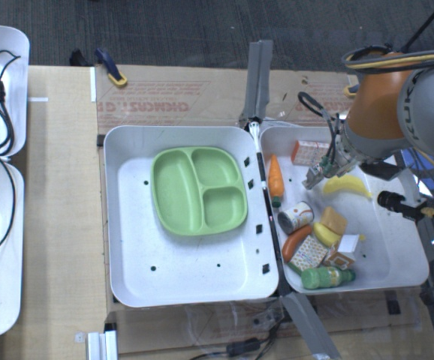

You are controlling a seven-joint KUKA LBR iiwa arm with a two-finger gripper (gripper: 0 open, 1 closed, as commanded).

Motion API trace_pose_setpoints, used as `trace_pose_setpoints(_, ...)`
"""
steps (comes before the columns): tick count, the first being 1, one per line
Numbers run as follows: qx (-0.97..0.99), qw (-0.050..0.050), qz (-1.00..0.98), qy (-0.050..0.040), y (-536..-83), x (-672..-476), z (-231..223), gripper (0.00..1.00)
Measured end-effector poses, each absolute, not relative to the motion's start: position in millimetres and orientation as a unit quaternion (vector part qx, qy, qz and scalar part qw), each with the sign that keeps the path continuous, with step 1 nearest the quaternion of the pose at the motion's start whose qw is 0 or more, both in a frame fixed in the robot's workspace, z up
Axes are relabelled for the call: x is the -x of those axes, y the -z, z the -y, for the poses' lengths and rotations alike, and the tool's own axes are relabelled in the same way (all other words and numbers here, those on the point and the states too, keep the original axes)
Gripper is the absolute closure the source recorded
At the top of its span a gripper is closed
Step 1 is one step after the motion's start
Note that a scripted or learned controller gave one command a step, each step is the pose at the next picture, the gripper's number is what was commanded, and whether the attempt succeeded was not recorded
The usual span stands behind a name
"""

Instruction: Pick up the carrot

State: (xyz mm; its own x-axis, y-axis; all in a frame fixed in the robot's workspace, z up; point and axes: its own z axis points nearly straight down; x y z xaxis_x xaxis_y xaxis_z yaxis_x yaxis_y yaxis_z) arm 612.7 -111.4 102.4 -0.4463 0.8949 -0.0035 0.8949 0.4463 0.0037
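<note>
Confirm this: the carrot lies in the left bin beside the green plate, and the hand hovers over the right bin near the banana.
Wrong on the bin. In the camera view the carrot lies in the right bin, against its left wall, apart from the green plate, which sits in the left bin. The rest stands: the hand hovers over the right bin near the banana.

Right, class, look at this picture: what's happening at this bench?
A grey robot arm with an orange band reaches in from the right over the right-hand bin, which holds a jumble of toy food. Its gripper hangs above the bin floor next to a banana. The carrot it is meant to pick up lies untouched along the bin's left wall, apart from the gripper. The left bin holds a green divided plate.
</note>
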Motion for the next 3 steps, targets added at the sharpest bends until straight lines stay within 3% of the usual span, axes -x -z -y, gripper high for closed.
trace_pose_setpoints(1,-0.526,0.002,-0.85,-0.0005,-102.3,-612.6,111.4,0.0)
trace_pose_setpoints(2,-0.371,0.002,-0.929,-0.0006,-92.6,-556.0,110.9,0.0)
trace_pose_setpoints(3,-0.417,0.001,-0.909,-0.0003,-92.0,-586.8,95.7,0.0)
